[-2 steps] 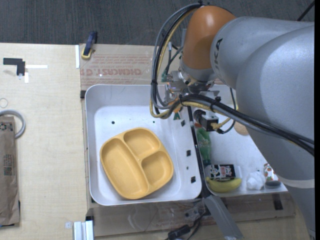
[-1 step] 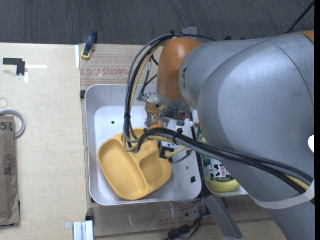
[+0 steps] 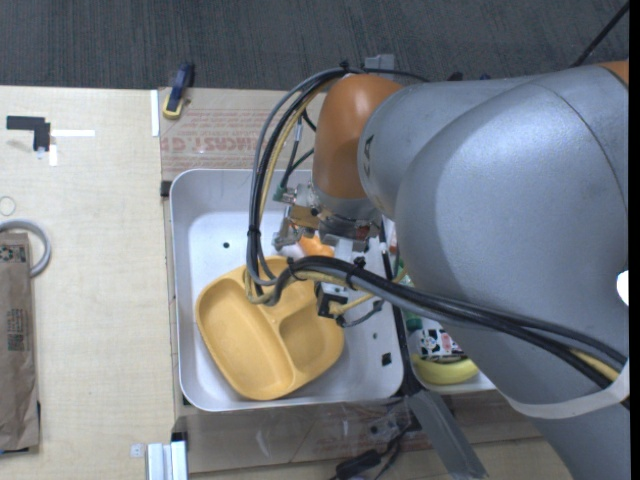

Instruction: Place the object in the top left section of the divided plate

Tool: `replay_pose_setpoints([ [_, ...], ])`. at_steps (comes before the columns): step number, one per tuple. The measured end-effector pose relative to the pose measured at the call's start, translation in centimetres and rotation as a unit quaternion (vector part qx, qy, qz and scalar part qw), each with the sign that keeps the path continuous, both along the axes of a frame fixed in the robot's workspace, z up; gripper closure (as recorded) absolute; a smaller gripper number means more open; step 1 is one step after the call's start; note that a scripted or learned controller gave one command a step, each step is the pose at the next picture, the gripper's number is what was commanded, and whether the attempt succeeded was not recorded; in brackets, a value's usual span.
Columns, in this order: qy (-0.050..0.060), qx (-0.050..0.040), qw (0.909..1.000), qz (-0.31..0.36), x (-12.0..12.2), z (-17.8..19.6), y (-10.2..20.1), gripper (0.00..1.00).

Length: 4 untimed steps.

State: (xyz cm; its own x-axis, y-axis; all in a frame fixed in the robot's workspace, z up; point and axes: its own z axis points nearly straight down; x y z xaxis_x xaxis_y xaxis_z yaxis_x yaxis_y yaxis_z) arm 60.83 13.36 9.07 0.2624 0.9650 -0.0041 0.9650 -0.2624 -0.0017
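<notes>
One arm [image 3: 480,218] covers most of the right side of the frame, grey body with the orange band [image 3: 345,133] pointing down into the left white bin [image 3: 190,298]. Gripper [image 3: 318,236] sits low over the bin, above the upper right edge of the yellow divided plate [image 3: 265,343]. Can't tell whether it is open or closed; wrist hardware and black cables [image 3: 275,168] hide that end of it.

A small orange object [image 3: 318,246] shows right under the wrist, just past the plate's upper rim, partly hidden by the cable loop. Looks like the task's thing, sitting right at the gripper. Can't tell if it is gripped, resting on the plate rim, or lying on the bin floor.

Plate lies tilted in the bin's lower half, near the front wall, with its visible compartments bare yellow.

Second bin is mostly behind the arm. A yellow bowl-like item [image 3: 445,370] with a black-and-white patterned thing [image 3: 435,344] on top of it pokes out near the lower edge of the arm.

Left of the bins: bench top [image 3: 80,218], a brown paper bag [image 3: 18,338] at the frame edge, and a blue-yellow clip [image 3: 179,90] near the bench's far edge.
</notes>
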Motion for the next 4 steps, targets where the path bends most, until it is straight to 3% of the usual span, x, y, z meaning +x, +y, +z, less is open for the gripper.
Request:
replay_pose_setpoints([
  [1,-0.001,0.0001,0.9999,-0.014,4.2,10.5,3.3,0.0],
  [2,-0.001,-0.0001,0.9999,0.017,5.1,12.0,1.8,0.0],
  [3,-0.001,0.0,0.999,-0.045,5.1,27.5,5.8,0.0],
  [4,0.0,-0.0001,0.9996,-0.03,5.1,35.0,5.7,0.0],
])
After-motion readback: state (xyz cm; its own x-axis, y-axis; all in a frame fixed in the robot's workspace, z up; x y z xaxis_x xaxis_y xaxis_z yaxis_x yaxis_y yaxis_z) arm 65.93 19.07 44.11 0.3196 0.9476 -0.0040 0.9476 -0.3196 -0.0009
